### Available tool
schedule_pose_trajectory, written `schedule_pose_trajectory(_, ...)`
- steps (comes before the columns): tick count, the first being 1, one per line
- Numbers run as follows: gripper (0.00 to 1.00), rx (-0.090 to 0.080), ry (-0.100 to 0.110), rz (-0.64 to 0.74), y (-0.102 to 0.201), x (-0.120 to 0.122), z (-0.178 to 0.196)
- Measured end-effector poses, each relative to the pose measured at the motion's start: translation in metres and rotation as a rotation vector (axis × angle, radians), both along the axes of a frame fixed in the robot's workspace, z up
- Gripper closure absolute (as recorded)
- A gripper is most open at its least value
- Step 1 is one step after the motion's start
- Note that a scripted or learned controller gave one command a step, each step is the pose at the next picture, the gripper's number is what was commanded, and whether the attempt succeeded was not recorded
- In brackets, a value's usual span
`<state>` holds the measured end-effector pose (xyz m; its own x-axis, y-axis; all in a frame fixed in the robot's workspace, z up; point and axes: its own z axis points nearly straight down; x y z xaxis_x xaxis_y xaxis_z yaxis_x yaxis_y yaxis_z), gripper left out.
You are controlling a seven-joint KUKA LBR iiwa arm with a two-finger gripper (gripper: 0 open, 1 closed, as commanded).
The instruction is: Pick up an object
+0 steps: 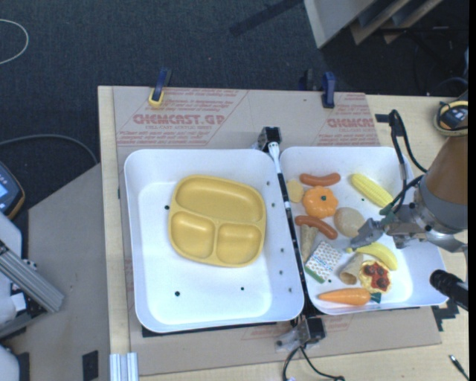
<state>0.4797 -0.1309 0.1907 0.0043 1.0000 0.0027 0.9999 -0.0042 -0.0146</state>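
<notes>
Can't tell how the gripper (370, 236) is set, so I'd drop it straight onto the banana (381, 255), steering clear of the pizza slice (373, 274).

Dark blue-grey carpet floor (89, 45) all around, at 12, 9 and 10 o'clock. Light wooden bench top (119, 223) under brown printed cardboard (186, 119). Yellow clamp (158, 93) at 11 o'clock, blue clamp (328, 89) at 1 o'clock. Thin white cable (21, 37) looping at 10 o'clock. Pale furniture piece (357, 18) at 1 o'clock. Even, soft light, without hard shadows.
</notes>
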Motion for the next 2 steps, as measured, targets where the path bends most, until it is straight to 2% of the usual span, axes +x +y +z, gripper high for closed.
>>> schedule_pose_trajectory(1,0.0,-0.002,-0.014,0.004,0.0,0.003,0.006)
schedule_pose_trajectory(2,0.0,-0.001,-0.01,0.004,-0.001,0.011,-0.04)
